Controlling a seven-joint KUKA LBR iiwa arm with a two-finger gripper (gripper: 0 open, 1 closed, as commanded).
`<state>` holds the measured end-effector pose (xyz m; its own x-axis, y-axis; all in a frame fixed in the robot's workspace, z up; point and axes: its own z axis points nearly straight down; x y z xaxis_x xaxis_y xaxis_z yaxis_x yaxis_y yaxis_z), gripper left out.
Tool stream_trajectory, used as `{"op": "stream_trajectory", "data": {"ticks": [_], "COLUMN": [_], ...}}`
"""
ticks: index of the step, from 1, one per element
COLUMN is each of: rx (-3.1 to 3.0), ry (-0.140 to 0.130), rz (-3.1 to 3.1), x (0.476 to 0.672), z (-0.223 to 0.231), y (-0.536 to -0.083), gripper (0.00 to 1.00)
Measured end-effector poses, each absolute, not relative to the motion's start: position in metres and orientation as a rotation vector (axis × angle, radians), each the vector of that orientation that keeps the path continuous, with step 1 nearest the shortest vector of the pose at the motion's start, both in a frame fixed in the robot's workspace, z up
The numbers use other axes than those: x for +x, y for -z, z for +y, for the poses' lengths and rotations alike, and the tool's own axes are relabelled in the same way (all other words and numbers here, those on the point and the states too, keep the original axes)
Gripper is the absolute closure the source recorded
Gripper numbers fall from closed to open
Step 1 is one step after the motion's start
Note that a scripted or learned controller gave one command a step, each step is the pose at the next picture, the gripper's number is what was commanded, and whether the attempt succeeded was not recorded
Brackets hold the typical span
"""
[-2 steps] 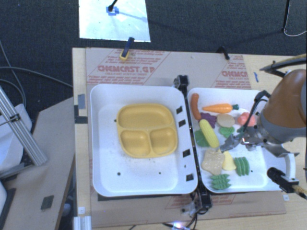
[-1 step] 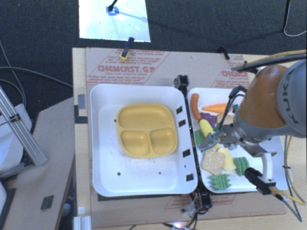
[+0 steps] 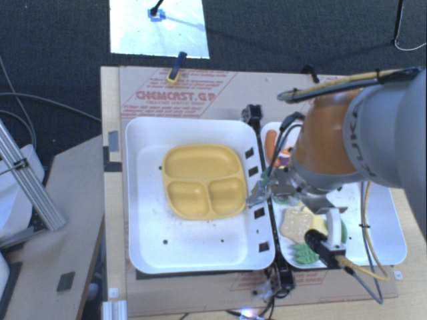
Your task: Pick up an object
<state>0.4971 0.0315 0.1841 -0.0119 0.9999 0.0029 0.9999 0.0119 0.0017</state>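
My gripper (image 3: 259, 194) hangs over the divide between the two bins, at the right rim of the left bin (image 3: 143, 179), beside the yellow plate (image 3: 202, 180). That plate has three compartments and lies flat in the left bin. The right bin (image 3: 390, 245) holds an orange sausage-shaped piece (image 3: 270, 143), a beige cracker-like piece (image 3: 296, 224), a green leafy piece (image 3: 303, 254) and a yellow-green piece (image 3: 335, 229). The grey arm with its orange band (image 3: 323, 139) hides much of the right bin. Nothing shows in the gripper's grasp.
Both bins rest on a cardboard sheet (image 3: 180, 92) on the bench. A yellow cable (image 3: 365, 275) and a black connector (image 3: 319, 241) hang from the wrist over the right bin. A blue-yellow clip (image 3: 176, 69) lies behind the bins.
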Motion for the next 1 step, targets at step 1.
{"op": "stream_trajectory", "data": {"ticks": [1], "rx": [-2.227], "ry": [0.000], "rz": [-2.220], "x": [0.5013], "z": [-0.0197], "y": [-0.1845], "gripper": [0.00]}}
